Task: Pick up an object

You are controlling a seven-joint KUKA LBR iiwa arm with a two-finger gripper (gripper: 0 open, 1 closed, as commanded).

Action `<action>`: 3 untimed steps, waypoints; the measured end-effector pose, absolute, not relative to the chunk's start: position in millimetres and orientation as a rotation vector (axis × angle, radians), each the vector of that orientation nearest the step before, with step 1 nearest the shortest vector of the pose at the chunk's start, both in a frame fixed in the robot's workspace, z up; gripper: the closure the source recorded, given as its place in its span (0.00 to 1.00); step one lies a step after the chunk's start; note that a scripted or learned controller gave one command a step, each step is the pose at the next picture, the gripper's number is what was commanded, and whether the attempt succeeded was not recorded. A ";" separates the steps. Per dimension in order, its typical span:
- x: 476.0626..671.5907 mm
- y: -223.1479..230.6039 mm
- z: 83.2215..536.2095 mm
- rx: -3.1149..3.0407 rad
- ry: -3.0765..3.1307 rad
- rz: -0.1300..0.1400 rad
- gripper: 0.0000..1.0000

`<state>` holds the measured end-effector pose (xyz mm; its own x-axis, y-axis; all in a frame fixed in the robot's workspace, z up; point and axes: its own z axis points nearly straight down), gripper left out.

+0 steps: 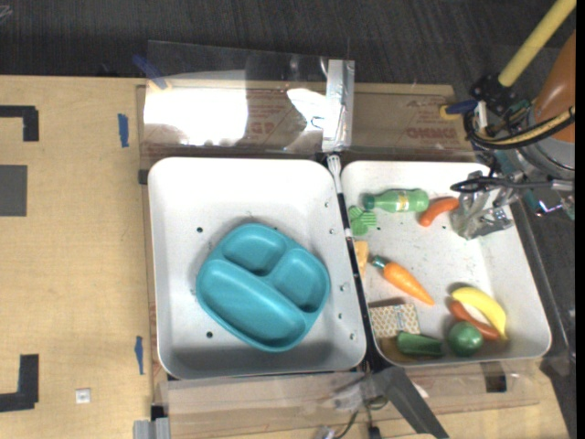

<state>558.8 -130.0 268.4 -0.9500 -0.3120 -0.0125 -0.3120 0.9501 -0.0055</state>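
Gripper [482, 216] in right bin [535, 273], just right of orange-red veg [440, 209]. Grip state: can't tell. Carrot [403, 281] lies below-left of gripper.

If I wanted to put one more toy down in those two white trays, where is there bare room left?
The left bin has bare floor around the blue divided plate, widest along its top edge. In the right bin, a bare patch lies between the carrot and the gripper. Its bottom edge is crowded: cracker, cucumber, green ball, banana.

Arm [558, 108] cut off at right edge.
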 end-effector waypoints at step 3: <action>645.9 -98.0 338.2 -0.319 3.110 -0.004 1.00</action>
<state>645.9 -98.0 338.2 -0.9790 -0.2032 -0.0145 -0.2032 0.9791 -0.0042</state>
